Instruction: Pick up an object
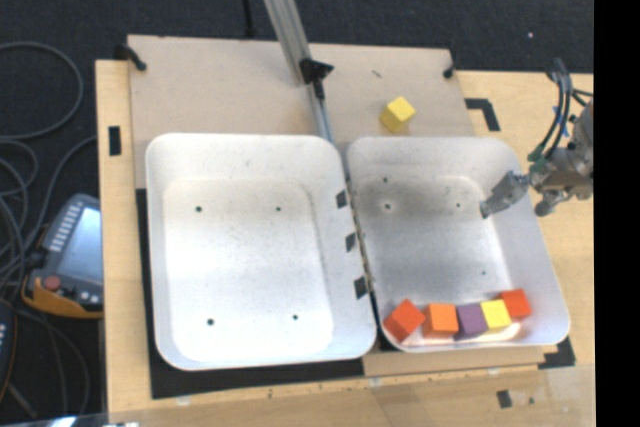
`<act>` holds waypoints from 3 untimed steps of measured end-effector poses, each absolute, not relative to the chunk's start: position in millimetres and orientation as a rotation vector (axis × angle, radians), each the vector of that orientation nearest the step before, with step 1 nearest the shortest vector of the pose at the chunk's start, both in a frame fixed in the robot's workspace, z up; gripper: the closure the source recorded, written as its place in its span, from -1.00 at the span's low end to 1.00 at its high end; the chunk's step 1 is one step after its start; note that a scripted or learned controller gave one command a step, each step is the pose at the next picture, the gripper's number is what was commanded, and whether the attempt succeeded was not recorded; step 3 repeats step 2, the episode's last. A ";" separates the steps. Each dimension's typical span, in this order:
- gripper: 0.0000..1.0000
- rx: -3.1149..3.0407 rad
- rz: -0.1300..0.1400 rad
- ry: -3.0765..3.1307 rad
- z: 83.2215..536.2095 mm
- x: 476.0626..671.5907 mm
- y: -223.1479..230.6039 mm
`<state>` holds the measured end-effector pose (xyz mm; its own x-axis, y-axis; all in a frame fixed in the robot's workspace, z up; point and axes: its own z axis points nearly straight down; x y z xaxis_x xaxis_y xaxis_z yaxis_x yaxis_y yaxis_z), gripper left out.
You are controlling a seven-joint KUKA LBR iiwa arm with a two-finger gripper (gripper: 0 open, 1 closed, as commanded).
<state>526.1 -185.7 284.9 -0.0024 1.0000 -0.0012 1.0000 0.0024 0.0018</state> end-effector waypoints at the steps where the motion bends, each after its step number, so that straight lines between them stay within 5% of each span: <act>1: -1.00 2.221 -0.006 2.233 116.9 503.4 -90.0; 2: -1.00 2.207 0.013 2.228 201.1 532.9 -25.3; 3: -1.00 2.207 0.013 2.228 201.1 532.9 -25.3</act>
